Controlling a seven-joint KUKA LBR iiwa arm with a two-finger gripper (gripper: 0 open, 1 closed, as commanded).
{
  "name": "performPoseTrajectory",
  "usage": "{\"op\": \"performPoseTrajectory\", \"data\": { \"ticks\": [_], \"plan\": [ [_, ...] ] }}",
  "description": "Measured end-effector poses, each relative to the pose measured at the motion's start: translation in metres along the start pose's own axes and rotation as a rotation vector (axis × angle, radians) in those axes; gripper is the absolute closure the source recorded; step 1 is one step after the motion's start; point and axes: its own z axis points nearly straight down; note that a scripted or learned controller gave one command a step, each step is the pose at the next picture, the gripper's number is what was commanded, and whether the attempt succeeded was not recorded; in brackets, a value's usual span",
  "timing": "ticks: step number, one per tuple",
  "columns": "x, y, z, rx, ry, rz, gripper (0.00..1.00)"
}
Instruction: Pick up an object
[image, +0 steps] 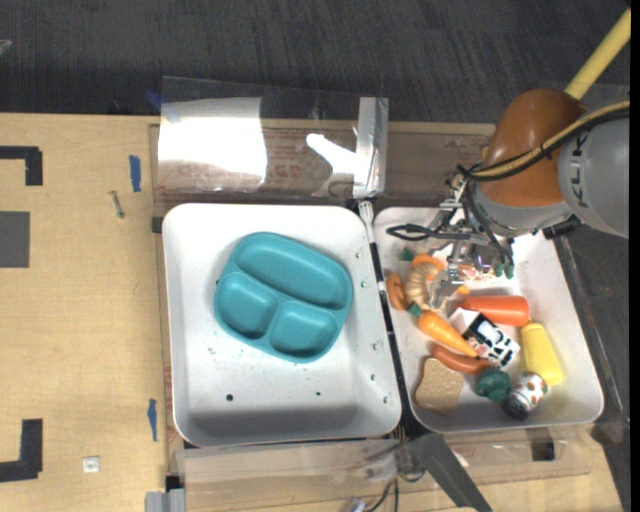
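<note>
In the left bin (190, 380), 1 teal divided plate (284, 294) is seen lying flat, well apart from the arm. In the right bin (575, 400), a crowded heap of toy food is found: a slice of toast (438, 384) at the near left, a carrot (446, 333) just above it, a small black and white toy car (489, 340) at the centre, an orange-red cylinder (495, 306) touching it, and a yellow cylinder (541, 354) at the right. Above the far part of this heap, the gripper (462, 262) is lowered among the small orange pieces. Whether it is clenched or released cannot be told, and nothing is clearly seen grasped. A failed pick is judged likely, since the objects are packed touching, so 2 could be caught or 1 pushed aside.
</note>
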Motion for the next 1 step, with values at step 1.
{"op": "performPoseTrajectory", "data": {
  "ticks": [1],
  "plan": [
    [0.0757, -0.0071, 0.0171, 0.0, 0.018, 0.099, 0.0]
  ]
}}
